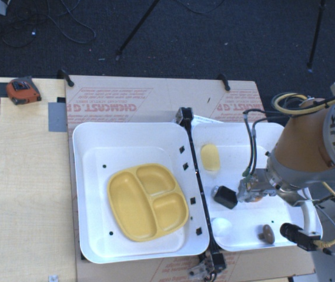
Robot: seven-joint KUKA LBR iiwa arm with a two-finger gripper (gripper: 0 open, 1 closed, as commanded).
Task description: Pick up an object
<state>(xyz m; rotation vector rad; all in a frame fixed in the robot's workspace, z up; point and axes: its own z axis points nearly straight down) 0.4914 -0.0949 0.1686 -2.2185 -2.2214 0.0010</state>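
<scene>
Orange-banded arm nearest the lens, gripper (251,190) low in the right bin (238,239); jaw state can't be told. Black block (225,196) just left of it looks rigid, light; pinch flat sides. Yellow lump (210,157) likely smoother, slippery.

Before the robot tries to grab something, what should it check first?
1. Something to grab in the right bin: ok, the black block, yellow oval and brown lump lie there.
2. Pincer near a target: ok, it sits beside the black block.
3. Block between the pincer's tips: cannot tell.
4. Other things away from the block: ok, oval and lump lie apart from it.
5. Yellow tray out of the way: ok, it lies in the left bin.
</scene>
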